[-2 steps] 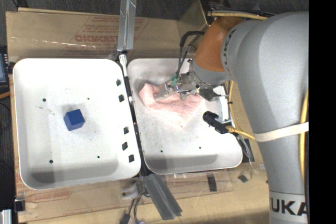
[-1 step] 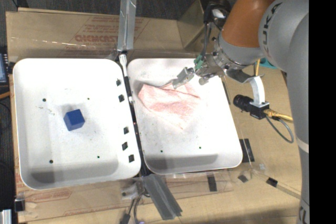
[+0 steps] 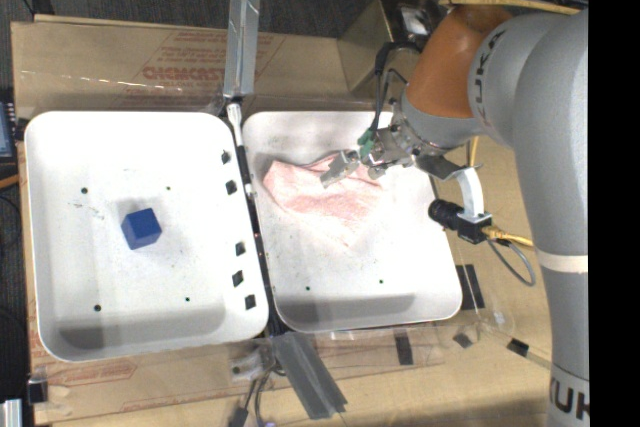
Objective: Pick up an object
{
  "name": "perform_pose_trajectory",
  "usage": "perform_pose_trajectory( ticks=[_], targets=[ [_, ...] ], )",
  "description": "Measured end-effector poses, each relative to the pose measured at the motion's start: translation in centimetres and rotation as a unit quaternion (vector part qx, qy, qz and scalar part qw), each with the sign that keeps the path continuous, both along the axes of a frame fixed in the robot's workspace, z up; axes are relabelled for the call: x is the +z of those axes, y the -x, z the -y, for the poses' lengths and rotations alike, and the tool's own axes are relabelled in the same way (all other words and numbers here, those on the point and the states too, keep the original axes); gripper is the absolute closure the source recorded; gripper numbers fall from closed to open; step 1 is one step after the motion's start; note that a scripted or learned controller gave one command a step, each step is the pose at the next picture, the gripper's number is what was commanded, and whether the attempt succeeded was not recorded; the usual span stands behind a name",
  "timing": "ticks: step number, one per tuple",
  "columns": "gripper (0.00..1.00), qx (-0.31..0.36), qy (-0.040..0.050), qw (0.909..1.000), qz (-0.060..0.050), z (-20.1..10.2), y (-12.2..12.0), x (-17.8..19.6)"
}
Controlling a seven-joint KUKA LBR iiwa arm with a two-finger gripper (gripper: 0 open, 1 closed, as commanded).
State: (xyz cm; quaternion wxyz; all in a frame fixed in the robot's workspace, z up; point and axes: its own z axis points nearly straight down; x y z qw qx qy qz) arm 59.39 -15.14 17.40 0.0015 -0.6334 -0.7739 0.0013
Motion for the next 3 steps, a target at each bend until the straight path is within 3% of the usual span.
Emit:
perform_pose_trajectory(
  ticks=[1,2,3],
  targets=[
    [1.00,0.004,-0.0002,1.0000,0.000,-0.2,-0.1,1.0],
    [1.00,0.011,-0.0001,0.9999,0.001,-1.8,-5.0,-4.2],
    [0.00,0.011,-0.0001,0.9999,0.001,-1.8,-5.1,-4.2]
  ],
)
